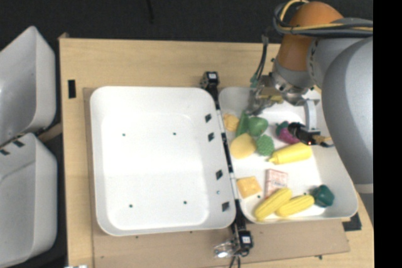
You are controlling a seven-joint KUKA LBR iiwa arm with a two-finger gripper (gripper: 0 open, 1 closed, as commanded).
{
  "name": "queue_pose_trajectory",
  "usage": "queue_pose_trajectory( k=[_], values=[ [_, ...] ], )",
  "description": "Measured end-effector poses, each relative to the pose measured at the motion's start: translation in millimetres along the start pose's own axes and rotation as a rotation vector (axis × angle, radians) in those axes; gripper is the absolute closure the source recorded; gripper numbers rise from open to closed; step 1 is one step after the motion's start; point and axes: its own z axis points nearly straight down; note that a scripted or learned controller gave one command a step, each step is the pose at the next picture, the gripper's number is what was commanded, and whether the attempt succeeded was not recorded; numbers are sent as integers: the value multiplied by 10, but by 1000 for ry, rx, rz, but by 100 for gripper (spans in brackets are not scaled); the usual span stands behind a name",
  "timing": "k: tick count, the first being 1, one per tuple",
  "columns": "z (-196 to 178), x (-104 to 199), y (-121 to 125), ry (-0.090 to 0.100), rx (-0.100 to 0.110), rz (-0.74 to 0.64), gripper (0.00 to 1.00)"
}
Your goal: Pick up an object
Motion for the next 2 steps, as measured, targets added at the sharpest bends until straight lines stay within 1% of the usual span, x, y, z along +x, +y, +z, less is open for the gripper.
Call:
queue_pose_trajectory(
  k=[1, 2],
  values=[
    [-101, 30, -3, 2, 6, 3, 100],
    [-204, 28, 4, 2, 7, 2, 100]
  ],
)
